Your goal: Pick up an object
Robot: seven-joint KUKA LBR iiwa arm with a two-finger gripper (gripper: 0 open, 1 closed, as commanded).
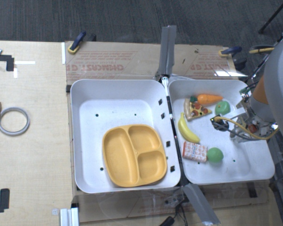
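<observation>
Dark grey carpet floor (132,8), pale wooden bench (33,173), brown cardboard sheet (118,62), tape roll (12,121)

One fixed camera looks down on the bench (33,173) from above at a slant, far enough back to take in both white bins: the left bin (80,126) mid-frame, the right bin (254,168) toward the right edge, dark floor along the top.

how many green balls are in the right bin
2. One green ball sits near the back by the carrot; the other sits near the front beside the small carton. The arm covers the bin's right side and may hide more.
</observation>
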